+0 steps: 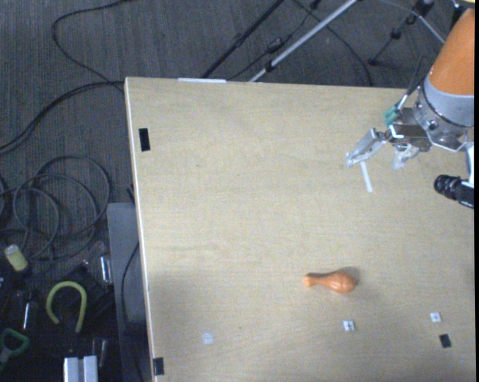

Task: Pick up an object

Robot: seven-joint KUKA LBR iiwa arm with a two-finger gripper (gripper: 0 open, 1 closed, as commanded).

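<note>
A small orange, gourd-shaped object [332, 281] lies on its side on the tan bench top [239, 197], toward the lower right, its narrow end pointing left. My gripper [376, 162] hangs at the upper right, well above and slightly right of the object and apart from it. Its two fingers are spread, so it is open, and nothing sits between them. A thin white sliver [367, 179] shows just below the left finger. The grey wrist and orange band [456, 62] rise behind it to the right.
Small square markers [348, 325] dot the bench near the front right, and a black tag [144, 139] sits by its left edge. Cables [48, 205] and tools cover the floor to the left. Tripod legs [327, 18] stand beyond the far edge.
</note>
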